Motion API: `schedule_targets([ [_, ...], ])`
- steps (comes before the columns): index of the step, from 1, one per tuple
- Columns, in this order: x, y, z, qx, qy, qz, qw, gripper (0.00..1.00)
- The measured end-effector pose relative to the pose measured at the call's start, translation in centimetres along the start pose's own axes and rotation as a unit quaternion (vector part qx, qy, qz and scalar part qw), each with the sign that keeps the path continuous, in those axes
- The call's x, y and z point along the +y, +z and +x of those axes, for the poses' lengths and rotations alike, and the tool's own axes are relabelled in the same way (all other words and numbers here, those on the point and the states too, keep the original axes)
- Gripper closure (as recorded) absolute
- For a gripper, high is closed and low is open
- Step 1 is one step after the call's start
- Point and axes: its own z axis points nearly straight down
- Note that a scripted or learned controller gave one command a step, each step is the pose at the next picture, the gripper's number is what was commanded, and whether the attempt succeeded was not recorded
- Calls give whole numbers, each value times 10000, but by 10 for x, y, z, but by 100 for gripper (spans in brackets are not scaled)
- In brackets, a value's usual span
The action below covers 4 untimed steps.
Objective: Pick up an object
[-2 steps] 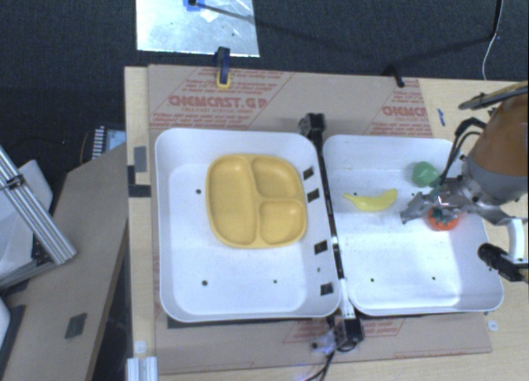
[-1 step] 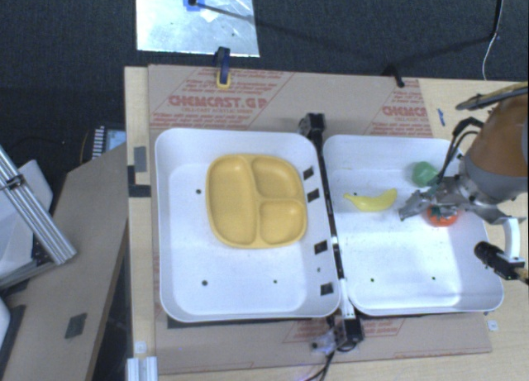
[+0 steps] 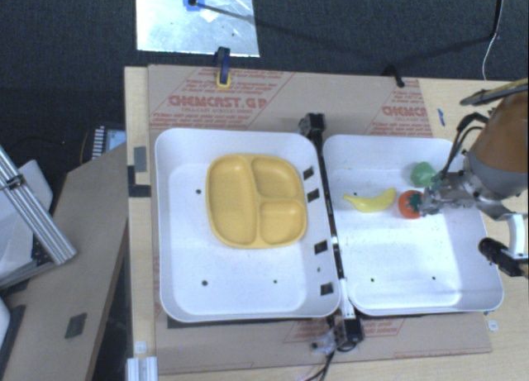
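Red round object (image 3: 409, 204): tomato-like, green at the top, lying in the right bin (image 3: 413, 288) and touching or nearly touching the tip of the gripper (image 3: 431, 201) on its far-from-arm side. Judged the likeliest target of the pick, being the closest item to the tip. Gripper state: cannot tell; tip too small and dark against the object to resolve, so no hold to be claimed. Yellow banana-shaped toy (image 3: 370, 200): just beyond the red object, further from the gripper along the same line, apparently apart from it by a narrow gap. Green round object (image 3: 422, 173): near the gripper, toward the rear of the bin, apart from the red one. Step in hand, as a judgement: final approach or closing at the red object, lift not yet evident, object resting on the bin floor. Next move calls for: confirmed enclosure of the red object, then a straight vertical lift clear of the bin floor; no sideways sweep, given the banana toy directly beyond and the round shape prone to rolling away. Further out: left bin (image 3: 182, 288), well apart from the gripper across the central divider, carrying a yellow compartment plate (image 3: 254, 201). Both bins on a cardboard sheet (image 3: 273, 98) on the bench (image 3: 136, 107).
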Motion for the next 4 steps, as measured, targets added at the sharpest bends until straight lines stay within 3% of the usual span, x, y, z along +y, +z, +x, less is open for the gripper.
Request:
schedule_targets([
  [1,6,-45,-6,34,-10,84,10000,100],
  [3,4,-126,-3,37,-21,87,10000,100],
  [4,10,-116,43,45,-27,102,9999,100],
])
